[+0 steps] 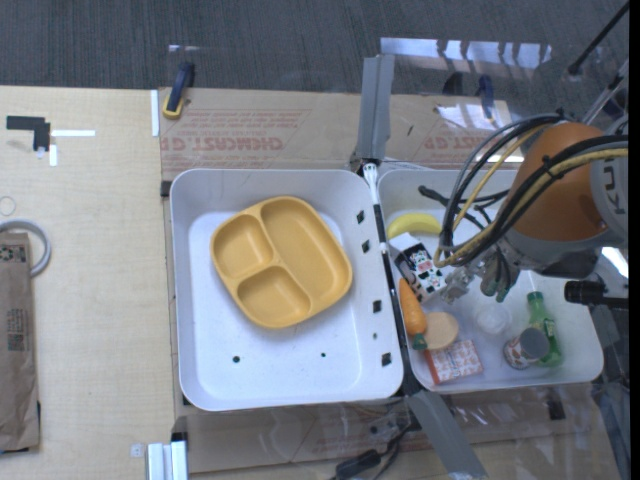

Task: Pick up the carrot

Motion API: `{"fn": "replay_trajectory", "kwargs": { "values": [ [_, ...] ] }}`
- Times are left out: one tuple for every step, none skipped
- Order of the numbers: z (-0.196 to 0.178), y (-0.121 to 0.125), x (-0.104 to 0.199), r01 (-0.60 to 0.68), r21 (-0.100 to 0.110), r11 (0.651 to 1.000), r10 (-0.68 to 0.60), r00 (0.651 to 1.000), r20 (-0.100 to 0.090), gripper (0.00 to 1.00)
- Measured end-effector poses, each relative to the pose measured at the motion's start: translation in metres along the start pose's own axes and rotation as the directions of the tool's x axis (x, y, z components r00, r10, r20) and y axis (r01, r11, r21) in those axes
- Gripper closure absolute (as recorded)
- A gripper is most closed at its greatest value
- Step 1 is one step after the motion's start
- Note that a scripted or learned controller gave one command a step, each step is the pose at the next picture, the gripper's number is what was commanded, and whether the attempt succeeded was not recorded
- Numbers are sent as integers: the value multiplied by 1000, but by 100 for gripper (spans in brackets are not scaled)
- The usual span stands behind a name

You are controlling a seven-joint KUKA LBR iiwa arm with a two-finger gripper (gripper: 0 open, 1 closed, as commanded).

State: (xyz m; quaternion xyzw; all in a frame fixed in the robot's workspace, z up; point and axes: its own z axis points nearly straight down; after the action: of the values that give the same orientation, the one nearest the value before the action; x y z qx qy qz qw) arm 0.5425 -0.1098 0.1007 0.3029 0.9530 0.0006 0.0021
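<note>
Red-printed packet (456,361) lying at five o'clock of the carrot (411,309); the pincer (447,280), grip state indiscernible, is hovering at one o'clock, needing to be descending squarely astride it.

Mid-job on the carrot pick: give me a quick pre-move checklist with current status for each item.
1. Carrot located: ok, in the right bin by its left wall.
2. Carrot not yet held: ok, it lies apart from the hand.
3. Hand above the right bin: ok.
4. Finger state: cannot tell.
5. Room around the carrot: not ok, a round biscuit and red packet crowd its lower end.
6. Yellow plate out of the way: ok, left bin.
</note>
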Motion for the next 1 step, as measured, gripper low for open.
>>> {"fn": "replay_trajectory", "kwargs": {
  "values": [
    [-92, 46, -3, 475, 0, 880, -475, 880, 1, 100]
  ]
}}
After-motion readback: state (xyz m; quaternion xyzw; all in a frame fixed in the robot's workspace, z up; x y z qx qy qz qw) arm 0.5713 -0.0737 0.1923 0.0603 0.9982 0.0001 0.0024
